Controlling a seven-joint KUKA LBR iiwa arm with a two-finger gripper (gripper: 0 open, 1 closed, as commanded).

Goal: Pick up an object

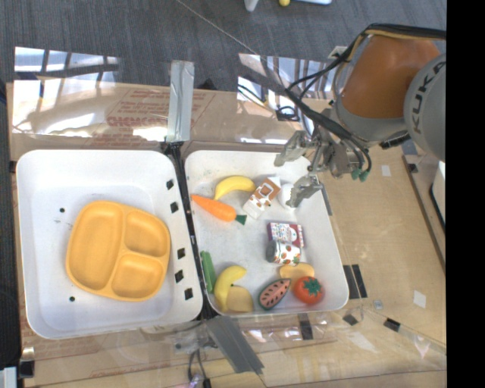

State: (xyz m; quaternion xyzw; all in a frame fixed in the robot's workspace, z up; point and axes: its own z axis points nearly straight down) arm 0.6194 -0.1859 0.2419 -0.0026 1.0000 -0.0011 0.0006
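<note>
Bench is brown cardboard taped down, dark carpet behind it. Two white bins: left bin holds one yellow divided plate, three compartments. Right bin has the loose items.

Count in right bin: two bananas, one at top, one at bottom; one carrot; one small brown-and-white carton; one purple juice box; one tomato; one watermelon slice; one green stick-shaped piece against the left wall.

Gripper hangs over the bin's top right corner, fingers spread apart, nothing between them. Nearest item is the small carton, just left of the lower finger.

Hard to make out: a yellowish piece between juice box and tomato, and a tan lump touching the lower banana. Arm is cut off at the right.
</note>
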